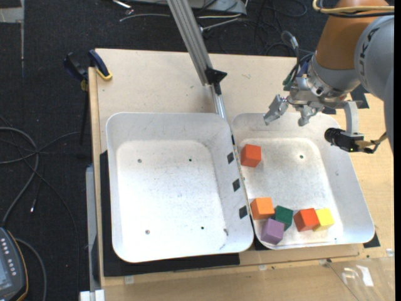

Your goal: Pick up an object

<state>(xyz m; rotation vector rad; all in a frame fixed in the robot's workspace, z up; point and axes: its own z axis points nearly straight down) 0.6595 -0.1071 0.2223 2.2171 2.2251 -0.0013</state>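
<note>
My gripper [290, 114] hangs over the far edge of the right bin [343, 168], its two fingers spread apart and nothing between them. An orange block [251, 155] lies alone in that bin's far left part, below and left of the gripper. Along the bin's near edge sits a cluster: an orange block [262, 207], a green block [284, 216], a purple block [272, 230], a red-orange block [306, 219] and a yellow block [324, 217].
The left bin [166, 187] stands beside the right one, sharing a raised divider. A slanted metal rail [191, 33] runs from the top down to the bins' far junction. A clamp [88, 64] grips the bench's far left corner.
</note>
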